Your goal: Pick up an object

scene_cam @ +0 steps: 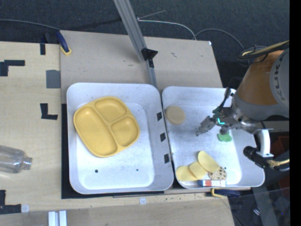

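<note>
a yellow plate (106, 125) is seen in the left bin (75, 173). a tan disc (175, 115), yellow slices (200, 167) and a green thing (225, 136) are kept in the right bin (188, 94). the hand (210, 122) is held open above it, gripping nothing.

- A single camera sits fixed above the bench (117, 46), looking down at a slant.
- It stands far enough off to take in both white bins: the left bin (75, 140) and the right bin (188, 95), side by side.
- The arm (263, 86) enters from the frame's right side.
</note>
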Controlling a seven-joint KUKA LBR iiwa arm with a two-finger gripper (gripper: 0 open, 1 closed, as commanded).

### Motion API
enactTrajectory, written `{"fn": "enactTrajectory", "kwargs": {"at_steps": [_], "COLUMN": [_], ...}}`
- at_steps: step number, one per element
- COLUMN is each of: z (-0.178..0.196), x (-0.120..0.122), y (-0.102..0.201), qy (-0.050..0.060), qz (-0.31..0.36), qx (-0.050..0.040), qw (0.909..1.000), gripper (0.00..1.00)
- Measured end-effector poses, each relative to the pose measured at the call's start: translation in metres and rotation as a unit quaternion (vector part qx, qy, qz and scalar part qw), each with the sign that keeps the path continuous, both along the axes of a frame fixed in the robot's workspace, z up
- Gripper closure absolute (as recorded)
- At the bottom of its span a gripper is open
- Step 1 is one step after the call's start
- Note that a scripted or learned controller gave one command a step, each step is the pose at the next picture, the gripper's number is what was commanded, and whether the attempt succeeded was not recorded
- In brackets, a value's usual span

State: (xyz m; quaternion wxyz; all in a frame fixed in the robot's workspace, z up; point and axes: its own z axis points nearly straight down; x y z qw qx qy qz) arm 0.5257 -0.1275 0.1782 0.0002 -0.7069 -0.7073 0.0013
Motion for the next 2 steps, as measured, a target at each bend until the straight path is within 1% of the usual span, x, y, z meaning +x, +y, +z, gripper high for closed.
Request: {"fn": "enactTrajectory", "kwargs": {"at_steps": [1, 2], "z": [-0.042, -0.03], "x": [0.027, 0.028], "y": [-0.076, -0.071], "qy": [0.001, 0.0], "qz": [-0.002, 0.0], "qx": [-0.001, 0.0], "qw": [1.0, 1.0], "gripper": [0.0, 1.0]}}
